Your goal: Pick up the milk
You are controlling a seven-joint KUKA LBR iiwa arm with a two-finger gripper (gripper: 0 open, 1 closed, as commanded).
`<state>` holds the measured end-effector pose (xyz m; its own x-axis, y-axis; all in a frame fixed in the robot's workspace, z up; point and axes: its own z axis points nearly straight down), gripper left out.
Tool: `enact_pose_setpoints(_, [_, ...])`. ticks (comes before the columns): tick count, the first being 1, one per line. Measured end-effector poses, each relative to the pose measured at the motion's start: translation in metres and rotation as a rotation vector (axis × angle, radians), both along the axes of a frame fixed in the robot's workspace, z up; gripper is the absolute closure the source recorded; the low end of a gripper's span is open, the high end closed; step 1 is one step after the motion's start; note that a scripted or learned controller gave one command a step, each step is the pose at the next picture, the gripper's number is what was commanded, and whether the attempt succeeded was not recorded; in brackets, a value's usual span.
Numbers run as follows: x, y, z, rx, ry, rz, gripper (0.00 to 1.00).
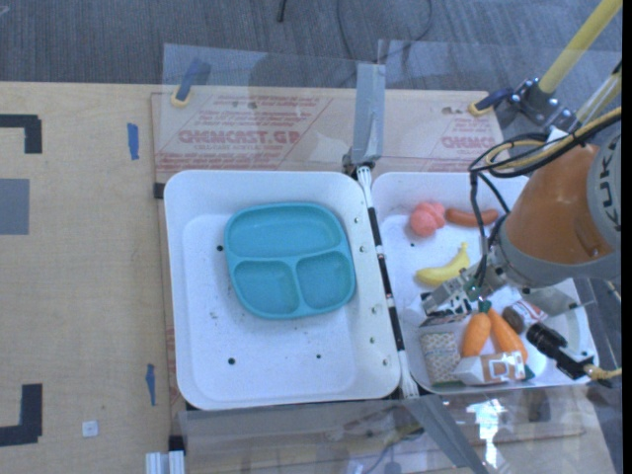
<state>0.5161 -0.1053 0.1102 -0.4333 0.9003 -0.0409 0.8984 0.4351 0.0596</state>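
Observation:
The milk (441, 355) is a small carton lying on its side along the front wall of the right bin (397, 197). Its left end is speckled, and its right end is white with an orange label. Two orange carrots (476, 335) lie across its top. My gripper (449, 301) hangs low in the right bin just behind the carton's left end, between the banana and the carrots. The grey wrist and the arm's orange band (553, 220) hide the bin's right side. I see nothing held in the gripper.
In the right bin a yellow banana (441, 268) lies just behind the gripper. A pink lump (427, 218) and a red sausage (462, 217) sit at the back. The left bin (188, 294) holds a blue divided plate (289, 260).

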Motion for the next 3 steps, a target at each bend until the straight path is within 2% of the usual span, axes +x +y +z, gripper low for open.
enact_pose_setpoints(1, [0.003, 0.000, 0.015, -0.001, -0.010, 0.001, 1.00])
enact_pose_setpoints(2, [0.036, -0.005, 0.040, 0.017, 0.068, -0.212, 1.00])
enact_pose_setpoints(3, [0.036, -0.004, 0.040, 0.017, 0.069, -0.211, 0.00])
